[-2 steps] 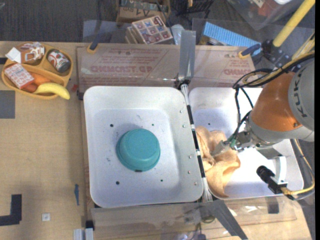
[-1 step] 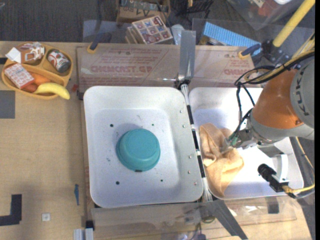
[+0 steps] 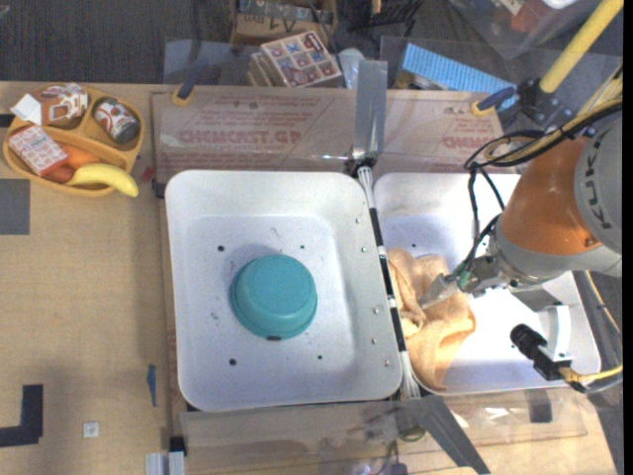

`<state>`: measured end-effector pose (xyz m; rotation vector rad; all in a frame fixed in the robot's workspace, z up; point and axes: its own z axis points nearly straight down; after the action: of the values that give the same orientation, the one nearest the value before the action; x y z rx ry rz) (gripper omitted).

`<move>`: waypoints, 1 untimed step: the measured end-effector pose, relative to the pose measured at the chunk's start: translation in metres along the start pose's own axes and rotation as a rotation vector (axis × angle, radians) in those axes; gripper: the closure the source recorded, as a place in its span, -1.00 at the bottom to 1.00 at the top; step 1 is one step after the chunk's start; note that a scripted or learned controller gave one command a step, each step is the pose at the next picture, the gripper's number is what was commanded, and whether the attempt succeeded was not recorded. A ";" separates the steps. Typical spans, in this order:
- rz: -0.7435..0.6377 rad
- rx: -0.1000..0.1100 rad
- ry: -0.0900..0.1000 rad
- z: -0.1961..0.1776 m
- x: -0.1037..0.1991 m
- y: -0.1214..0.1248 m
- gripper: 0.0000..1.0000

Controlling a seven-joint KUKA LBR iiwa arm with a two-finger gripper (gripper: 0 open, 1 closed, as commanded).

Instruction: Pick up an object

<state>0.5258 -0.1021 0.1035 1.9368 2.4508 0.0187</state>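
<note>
Gripper (image 3: 457, 283) is down over the crumpled tan cloth (image 3: 432, 315) in the right bin (image 3: 554, 364), at the cloth's upper right edge; I can't tell its grasp state. The cloth runs lengthwise along the bin's left wall, below-left of the tool

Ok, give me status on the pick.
Gripper down in right bin, at tan cloth. No grasp confirmed. Teal bowl alone in left bin. Nothing obstructing.

Soft tan cloth (image 3: 435, 315); smooth teal plastic bowl (image 3: 274, 296)
</note>
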 end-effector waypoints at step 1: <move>0.081 0.007 0.002 0.012 -0.002 0.015 -1.00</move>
<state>0.5413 -0.1004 0.0921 2.0390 2.3750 0.0129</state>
